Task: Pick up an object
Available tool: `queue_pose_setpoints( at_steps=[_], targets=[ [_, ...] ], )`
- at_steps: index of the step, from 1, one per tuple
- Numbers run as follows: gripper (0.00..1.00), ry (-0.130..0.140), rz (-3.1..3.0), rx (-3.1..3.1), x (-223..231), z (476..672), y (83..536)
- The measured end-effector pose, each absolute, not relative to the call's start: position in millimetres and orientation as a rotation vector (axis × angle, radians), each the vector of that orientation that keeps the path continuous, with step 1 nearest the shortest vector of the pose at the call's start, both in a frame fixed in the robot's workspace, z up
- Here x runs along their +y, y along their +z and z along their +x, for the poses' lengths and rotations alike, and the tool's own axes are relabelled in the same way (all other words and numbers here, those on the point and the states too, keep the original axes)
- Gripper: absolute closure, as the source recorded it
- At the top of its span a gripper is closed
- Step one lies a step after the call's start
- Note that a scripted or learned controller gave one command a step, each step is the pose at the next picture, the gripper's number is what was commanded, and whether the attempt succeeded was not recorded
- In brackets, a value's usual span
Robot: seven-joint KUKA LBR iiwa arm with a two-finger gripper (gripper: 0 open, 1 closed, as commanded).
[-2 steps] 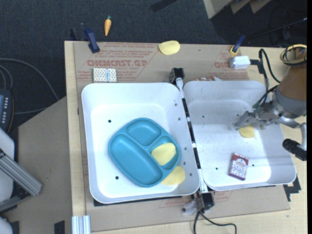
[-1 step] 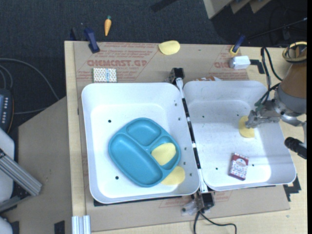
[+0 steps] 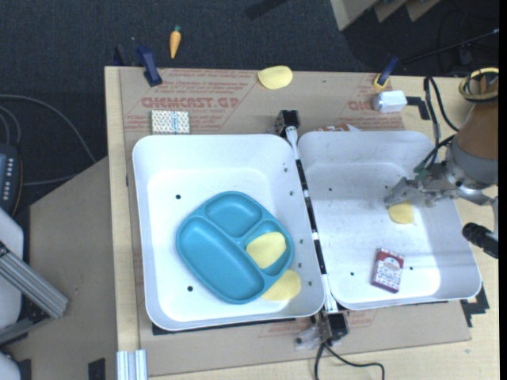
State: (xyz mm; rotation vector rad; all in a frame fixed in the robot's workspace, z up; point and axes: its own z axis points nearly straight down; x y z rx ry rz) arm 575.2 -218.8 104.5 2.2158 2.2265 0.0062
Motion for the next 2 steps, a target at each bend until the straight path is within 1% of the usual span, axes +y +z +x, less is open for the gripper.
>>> queue_pose_setpoints(
  at_steps=[1, 2],
  targets=[
    [0.00, -0.001, 2.223, 2.224, -203.8, 561.6, 92.5],
    [1.00, 0.001, 2.221, 2.222, -204.0, 562.2, 102.9]
  ],
)
